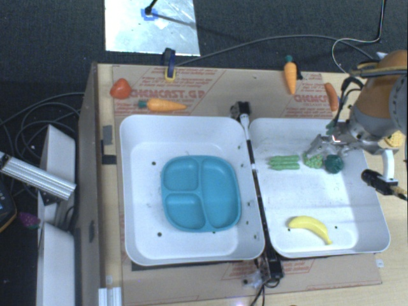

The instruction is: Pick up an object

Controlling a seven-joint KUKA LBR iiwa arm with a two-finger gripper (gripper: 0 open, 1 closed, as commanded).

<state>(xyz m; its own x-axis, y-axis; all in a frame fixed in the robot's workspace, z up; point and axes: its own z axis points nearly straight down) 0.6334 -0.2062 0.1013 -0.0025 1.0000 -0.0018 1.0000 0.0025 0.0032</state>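
Note:
My gripper (326, 149) hangs low over the upper right part of the right bin (370, 234), its fingers spread and nothing between them. Just under its tips lie a light green leafy piece (313, 161) and a dark teal round piece (333, 165), side by side. Left of them rests a green pea pod (284, 163). A yellow banana (310, 227) lies near the bin's front edge.
The left bin (140, 139) holds a blue divided plate (199, 192). On the cardboard behind the bins lie three carrots (166, 105) (291, 76) (331, 96) and a red tomato (120, 88). A black clip (241, 111) sits between the bins.

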